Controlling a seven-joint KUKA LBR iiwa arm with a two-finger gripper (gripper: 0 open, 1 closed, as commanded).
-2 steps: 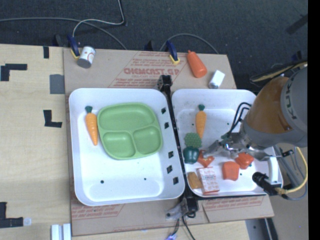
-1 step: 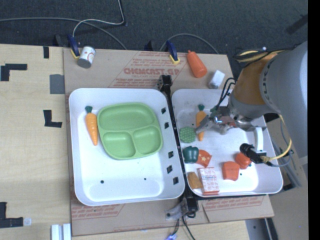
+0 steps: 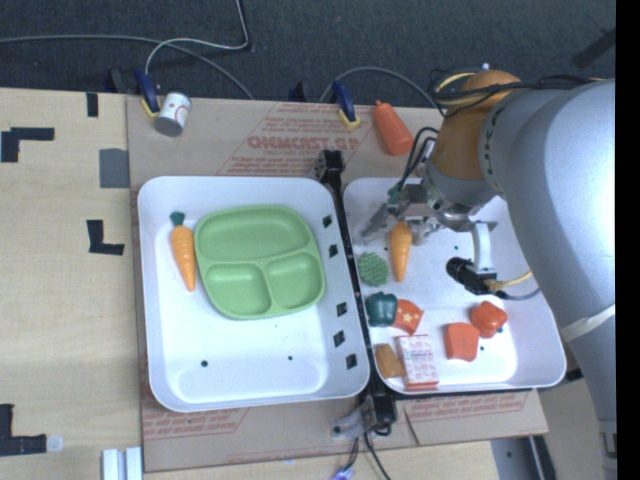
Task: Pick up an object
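Cardboard covers the bench (image 3: 280, 148) under two shallow white bins, with dark carpet beyond and pale wood to the left. Cables run across the carpet, and two blue clips (image 3: 150, 94) hold the cardboard's far edge beside a small can (image 3: 173, 113).

In the right bin (image 3: 535, 353) the arm (image 3: 560, 188) reaches in from the right, its orange band (image 3: 462, 148) above the wrist. The gripper (image 3: 400, 223) sits over the bin's far left part, and a small carrot (image 3: 399, 251) hangs just under it. The carrot's thick top is up at the fingers and its tip points toward the near edge of the bin, so its long axis runs roughly far to near in this view. The top looks to be between the fingers, but I cannot tell for sure whether they are clamped on it or merely touching.

Near the carrot's tip lies a green round piece (image 3: 373, 266). Further toward the near edge are a dark green pepper (image 3: 381, 310), an orange-red piece (image 3: 407, 316), a red-and-white packet (image 3: 416, 360), a red block (image 3: 461, 341) and a red pepper (image 3: 488, 317).

In the left bin (image 3: 240, 383) a green divided tray (image 3: 260, 260) lies in the middle, with a second carrot (image 3: 183, 251) just beside its left rim, leafy end away from the camera. Another orange carrot (image 3: 392, 128) rests on the cardboard beyond the right bin.
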